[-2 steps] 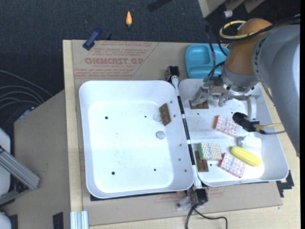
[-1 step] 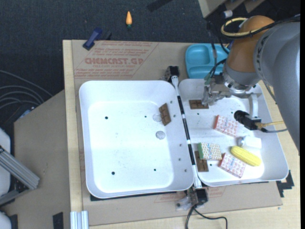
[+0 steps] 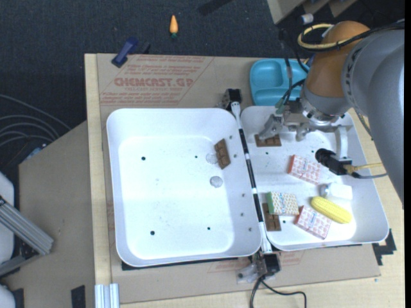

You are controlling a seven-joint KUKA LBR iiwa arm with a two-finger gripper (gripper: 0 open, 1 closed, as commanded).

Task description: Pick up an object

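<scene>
Mostly bare left bin (image 3: 167,236); hand (image 3: 280,124), grip unclear, crowds right bin's (image 3: 376,226) far edge above brown block (image 3: 268,140).

I see both white bins (image 3: 173,249) as smooth, slightly glossy plastic. At twelve o'clock the bench board (image 3: 154,79) looks like matt brown cardboard. The yellow piece (image 3: 331,210) at four o'clock reads as shiny plastic.

Off-bin stuff: blue dish (image 3: 270,81) behind right bin, blue clip (image 3: 124,52) + orange bit (image 3: 173,24) on dark floor.
</scene>
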